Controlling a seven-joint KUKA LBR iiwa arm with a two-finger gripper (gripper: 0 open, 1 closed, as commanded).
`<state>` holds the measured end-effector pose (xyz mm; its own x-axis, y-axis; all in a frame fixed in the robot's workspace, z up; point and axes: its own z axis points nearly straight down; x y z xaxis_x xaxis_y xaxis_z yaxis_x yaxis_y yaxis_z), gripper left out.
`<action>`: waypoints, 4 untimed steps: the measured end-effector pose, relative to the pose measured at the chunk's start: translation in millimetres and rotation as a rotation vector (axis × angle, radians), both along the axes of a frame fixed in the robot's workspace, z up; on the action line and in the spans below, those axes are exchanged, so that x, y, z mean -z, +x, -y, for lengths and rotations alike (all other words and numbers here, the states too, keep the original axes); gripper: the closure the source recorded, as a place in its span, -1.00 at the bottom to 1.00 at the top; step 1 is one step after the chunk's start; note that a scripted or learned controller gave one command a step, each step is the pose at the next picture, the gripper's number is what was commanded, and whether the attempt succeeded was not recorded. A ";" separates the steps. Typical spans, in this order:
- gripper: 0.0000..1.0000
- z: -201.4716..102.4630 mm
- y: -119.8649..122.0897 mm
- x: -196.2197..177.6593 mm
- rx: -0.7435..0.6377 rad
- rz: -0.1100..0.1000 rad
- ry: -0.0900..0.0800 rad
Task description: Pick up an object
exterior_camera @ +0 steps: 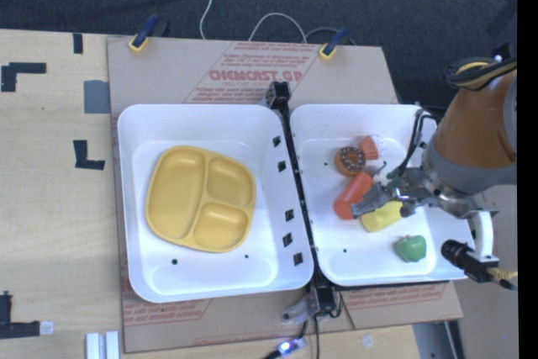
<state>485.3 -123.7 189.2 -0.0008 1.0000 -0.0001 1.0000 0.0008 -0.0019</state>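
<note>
Low, the gripper (367, 203) meets a smooth orange carrot-shaped toy (350, 196).

two shallow white bins sat side by side on a cardboard sheet (244, 76). the left bin (139, 130) held a yellow divided tray (200, 198). in the right bin (324, 126) lay a round brown piece (350, 160), a small orange piece (370, 148) just beside it, an orange-red carrot-like piece (351, 195), a yellow piece (383, 217) and a green piece (411, 248). the gripper (366, 207) reached in from the right, low over the spot between the carrot-like piece and the yellow piece. the arm (471, 139) showed an orange band above its wrist.
</note>
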 end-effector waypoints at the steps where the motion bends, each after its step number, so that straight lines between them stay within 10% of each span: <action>1: -1.00 -1.8 7.0 60.0 0.000 -0.005 0.001; 2: -1.00 -2.4 6.5 107.0 0.000 -0.001 0.000; 3: 1.00 -1.9 7.5 94.0 0.000 0.003 -0.002; 4: 1.00 -1.2 8.0 52.3 0.000 0.004 0.000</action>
<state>493.3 -122.5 136.9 -0.0010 1.0000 -0.0005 1.0000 0.0010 0.0019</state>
